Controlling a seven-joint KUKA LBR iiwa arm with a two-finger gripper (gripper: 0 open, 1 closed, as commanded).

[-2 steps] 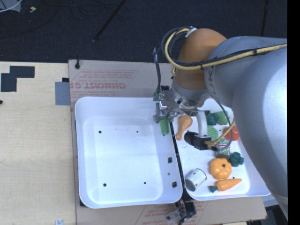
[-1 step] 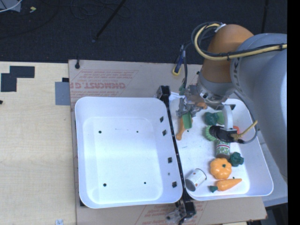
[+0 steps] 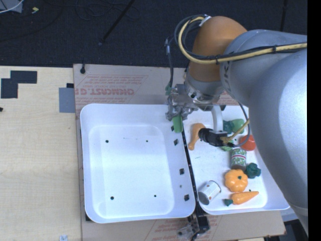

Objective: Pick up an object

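Start at the gripper (image 3: 176, 115), low over the ridge where the two white bins meet, toward the far end of that ridge. Cannot tell whether spread or pressed together. Just under it, note a small green piece (image 3: 177, 124), upright against the ridge; cannot tell whether pinched or merely beside. Above, follow the orange band (image 3: 215, 39) and the grey arm (image 3: 281, 94), reaching in from the right and covering the right bin's far right corner.

Moving outward into the right bin (image 3: 200, 162), find the objects for picking. Nearest the gripper, just right of it: a curved orange piece (image 3: 194, 133). Farther right, by the arm's edge: a green toy (image 3: 233, 125) and, below it, a red one (image 3: 248, 144), partly hidden. Toward the near side: a small can (image 3: 238, 158) with a green label, close beside a dark green broccoli-like piece (image 3: 253, 170). Below the can: an orange pumpkin (image 3: 236, 180), then a carrot (image 3: 246, 197) by the near wall. Left of the pumpkin, apart from it: a white cup (image 3: 209, 190) on its side. Across the ridge, see the left bin (image 3: 88, 149).
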